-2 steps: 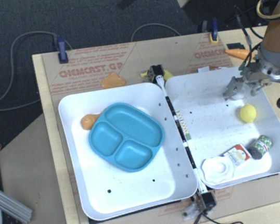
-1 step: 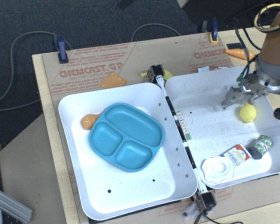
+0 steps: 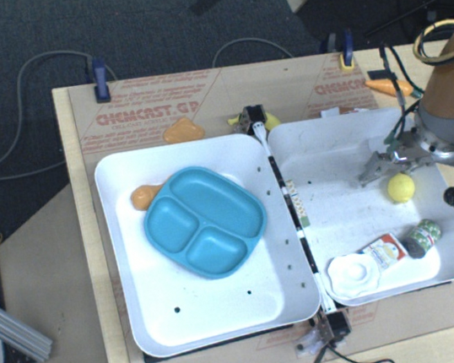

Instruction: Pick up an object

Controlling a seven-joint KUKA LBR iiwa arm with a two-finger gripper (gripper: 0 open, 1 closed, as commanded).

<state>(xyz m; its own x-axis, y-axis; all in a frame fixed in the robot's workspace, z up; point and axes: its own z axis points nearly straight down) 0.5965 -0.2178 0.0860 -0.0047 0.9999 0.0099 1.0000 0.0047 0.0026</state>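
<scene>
Far left on the bench (image 3: 91, 240): the left bin (image 3: 143, 301), shallow and white. Inside it, toward the upper half, a blue divided plate (image 3: 205, 220) with three compartments, lying flat. Tucked against the plate's upper left edge, an orange rounded object (image 3: 142, 197), partly hidden under the rim. Beyond the bin's far wall, on the cardboard, another orange piece (image 3: 182, 130), well apart from the bins' contents. Between the two bins at the far end, a small black and yellow item (image 3: 253, 117), too small to identify.

Then the right bin (image 3: 329, 177), touching the left one along the middle seam. Near its front wall, a white round lid-like object (image 3: 350, 275), and just beside it on the right a white packet with a red patch (image 3: 385, 250). Next to that, a small green and dark speckled object (image 3: 426, 234).

Farther back in the right bin, a yellow ball (image 3: 400, 188) resting on the floor. Just above and left of it, the gripper (image 3: 388, 164), fingers spread apart and pointing down-left, nothing between them, tips close to the ball but not around it. Behind, the grey arm (image 3: 449, 124) with its orange band (image 3: 451, 85), entering from the right edge.
</scene>
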